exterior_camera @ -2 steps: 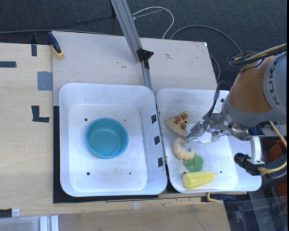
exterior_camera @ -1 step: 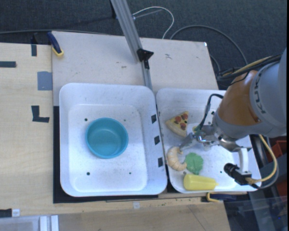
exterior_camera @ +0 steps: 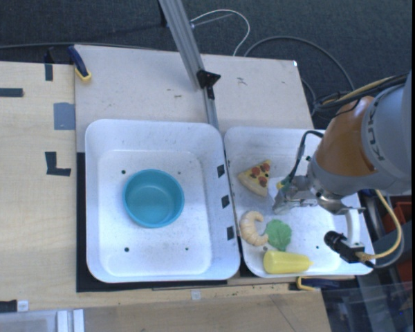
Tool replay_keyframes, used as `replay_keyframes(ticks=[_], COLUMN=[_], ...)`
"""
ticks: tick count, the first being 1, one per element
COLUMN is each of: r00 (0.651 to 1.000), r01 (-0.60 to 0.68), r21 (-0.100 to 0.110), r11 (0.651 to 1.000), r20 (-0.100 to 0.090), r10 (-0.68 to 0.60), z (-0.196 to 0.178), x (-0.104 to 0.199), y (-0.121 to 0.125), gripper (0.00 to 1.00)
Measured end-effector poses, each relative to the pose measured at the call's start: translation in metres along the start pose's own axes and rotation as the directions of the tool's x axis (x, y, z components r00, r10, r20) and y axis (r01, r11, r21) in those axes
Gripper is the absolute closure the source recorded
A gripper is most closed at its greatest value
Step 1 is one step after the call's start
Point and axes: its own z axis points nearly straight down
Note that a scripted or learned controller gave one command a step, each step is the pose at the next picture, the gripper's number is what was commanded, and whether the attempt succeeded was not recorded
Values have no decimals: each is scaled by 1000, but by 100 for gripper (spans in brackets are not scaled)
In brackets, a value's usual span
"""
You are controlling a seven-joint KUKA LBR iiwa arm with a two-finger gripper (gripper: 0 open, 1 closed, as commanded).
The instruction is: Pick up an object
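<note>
- Pictured mid-task: nothing lifted yet, judging by the toys all lying on the floor of the right bin point(exterior_camera: 301, 144).
- Hovered low over that bin, the gripper point(exterior_camera: 282, 200), just right of the pizza slice point(exterior_camera: 256, 177); finger state impossible to tell, nothing seen between them.
- Lay below the pizza slice: a shrimp point(exterior_camera: 252, 228), touching a green broccoli piece point(exterior_camera: 279, 234); lower again, a yellow block point(exterior_camera: 286, 261) by the bin's front rim.
- Sat well left of the pizza slice, in the left bin point(exterior_camera: 104, 140), a blue bowl point(exterior_camera: 153, 198).
- Left to do, seemingly: descent, closing, lift.
- Beyond the bins: pale wooden bench point(exterior_camera: 28, 185), dark carpet point(exterior_camera: 69, 12), loose cables point(exterior_camera: 225, 16).
</note>
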Motion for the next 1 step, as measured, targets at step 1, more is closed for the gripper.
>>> replay_keyframes(ticks=[1], r00=[1000], r01=[-1], r21=[-9], r11=[1000], r20=[3], r10=[1], z=[-63], x=[1], y=[4], gripper=[100])
